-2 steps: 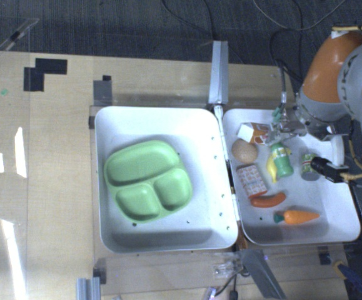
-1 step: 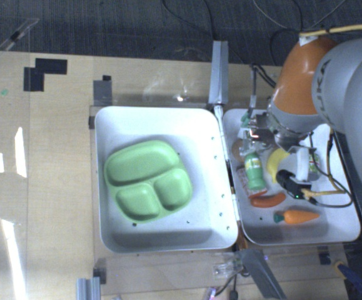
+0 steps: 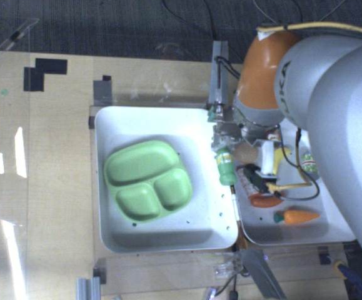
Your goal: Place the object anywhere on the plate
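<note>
A green divided plate point(image 3: 148, 180) lies in the left bin point(image 3: 168, 239), left of centre. My gripper point(image 3: 223, 145) hangs over the rim between the two bins, below the orange band of the arm point(image 3: 265, 67). It is shut on a small green bottle point(image 3: 226, 169), whose top sits between the fingers. The bottle's body hangs down over the left bin's right edge. It is to the right of the plate, a short gap away from the plate's rim.
The right bin point(image 3: 281, 237) holds a carrot point(image 3: 296, 216), a red pepper-like item point(image 3: 266, 200), a white and yellow box point(image 3: 269, 158) and other small things, partly hidden by the arm. Cables run behind the bins.
</note>
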Motion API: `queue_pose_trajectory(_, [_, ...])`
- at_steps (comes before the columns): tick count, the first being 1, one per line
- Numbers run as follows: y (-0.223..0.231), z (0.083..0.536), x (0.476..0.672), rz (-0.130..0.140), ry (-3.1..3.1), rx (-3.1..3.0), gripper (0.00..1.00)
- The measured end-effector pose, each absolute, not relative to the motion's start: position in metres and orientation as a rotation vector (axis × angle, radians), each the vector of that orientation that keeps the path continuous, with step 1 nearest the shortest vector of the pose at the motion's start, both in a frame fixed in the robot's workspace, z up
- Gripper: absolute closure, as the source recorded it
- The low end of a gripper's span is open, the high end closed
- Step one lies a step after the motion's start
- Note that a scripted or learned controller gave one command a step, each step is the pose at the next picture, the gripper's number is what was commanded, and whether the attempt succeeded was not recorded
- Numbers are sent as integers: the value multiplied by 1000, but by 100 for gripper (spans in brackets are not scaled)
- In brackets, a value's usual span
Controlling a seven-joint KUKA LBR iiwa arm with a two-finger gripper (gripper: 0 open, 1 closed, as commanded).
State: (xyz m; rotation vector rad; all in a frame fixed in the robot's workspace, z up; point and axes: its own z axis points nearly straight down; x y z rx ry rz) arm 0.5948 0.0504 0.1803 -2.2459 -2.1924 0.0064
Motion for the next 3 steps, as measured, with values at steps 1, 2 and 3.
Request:
queue_pose_trajectory(1, [138,162,615,7,-2093,-2340,100])
queue_pose_trajectory(2, [142,124,607,-11,-2013,-2416,100])
queue_pose_trajectory(3, [141,117,604,6,-2011,-2412,0])
